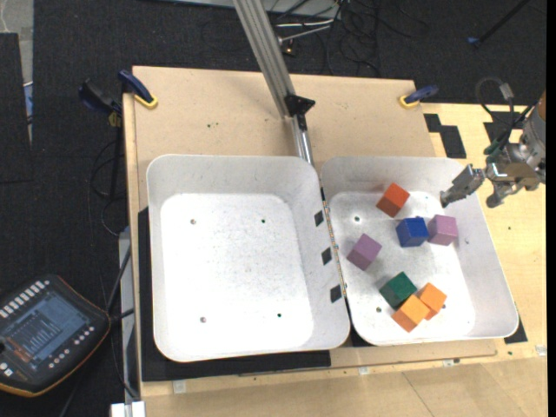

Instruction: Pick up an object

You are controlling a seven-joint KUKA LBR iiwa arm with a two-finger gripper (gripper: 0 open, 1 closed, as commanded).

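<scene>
Several cubes lie in the right bin (483, 278). An orange cube (393, 199) sits at the back, with a blue cube (412, 231) and a purple cube (444, 229) side by side in front of it. A second purple cube (364, 251) lies further left. Near the front are a green cube (399, 288) and two orange cubes (432, 297) (410, 313) close together. My gripper (469, 201) hangs over the bin's back right part, above and right of the purple cube by the blue one. It is open and nothing is between its fingers.
The left bin (226, 259) adjoins the right one along a ridge with black clips (330, 254). A metal pole (269, 50) slants in from the back. Clamps (139, 89) (419, 95) hold the board's corners. A teach pendant (43, 328) lies at the lower left.
</scene>
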